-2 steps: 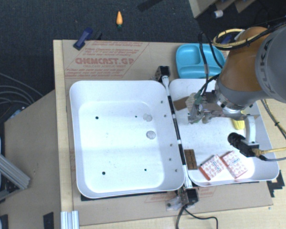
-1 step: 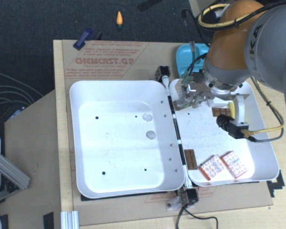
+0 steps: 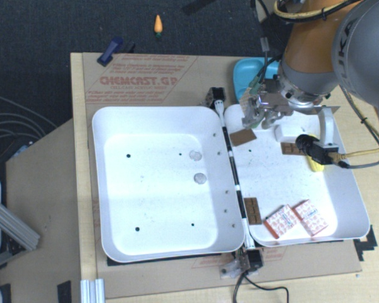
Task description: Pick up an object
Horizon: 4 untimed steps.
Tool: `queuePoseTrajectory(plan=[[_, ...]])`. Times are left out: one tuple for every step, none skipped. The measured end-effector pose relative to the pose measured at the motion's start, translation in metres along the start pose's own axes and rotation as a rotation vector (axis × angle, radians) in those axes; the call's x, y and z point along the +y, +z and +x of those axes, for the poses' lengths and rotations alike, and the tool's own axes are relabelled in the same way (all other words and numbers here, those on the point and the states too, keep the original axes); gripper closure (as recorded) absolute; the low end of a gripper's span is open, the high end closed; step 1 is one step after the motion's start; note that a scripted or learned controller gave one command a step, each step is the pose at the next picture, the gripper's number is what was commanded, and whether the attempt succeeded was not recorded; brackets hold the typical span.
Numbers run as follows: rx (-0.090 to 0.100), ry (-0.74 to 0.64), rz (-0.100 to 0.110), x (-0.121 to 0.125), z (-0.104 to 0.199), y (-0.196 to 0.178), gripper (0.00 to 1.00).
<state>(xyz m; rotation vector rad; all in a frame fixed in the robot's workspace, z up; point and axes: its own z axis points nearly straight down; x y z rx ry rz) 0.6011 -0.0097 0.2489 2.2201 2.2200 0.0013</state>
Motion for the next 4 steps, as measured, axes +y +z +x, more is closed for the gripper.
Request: queuePoseTrajectory(plan=[[-0.001,-0.001,-0.002,0.001,0.001,-0.01,1.0],[-0.001,0.0,0.0,0.037,-0.02,-0.007,1.0],[0.0,-0.001,-0.001,0.044,0.004,-0.009,1.0],[0.001,-0.001,0.0,0.042,0.039,-0.011,1.0]])
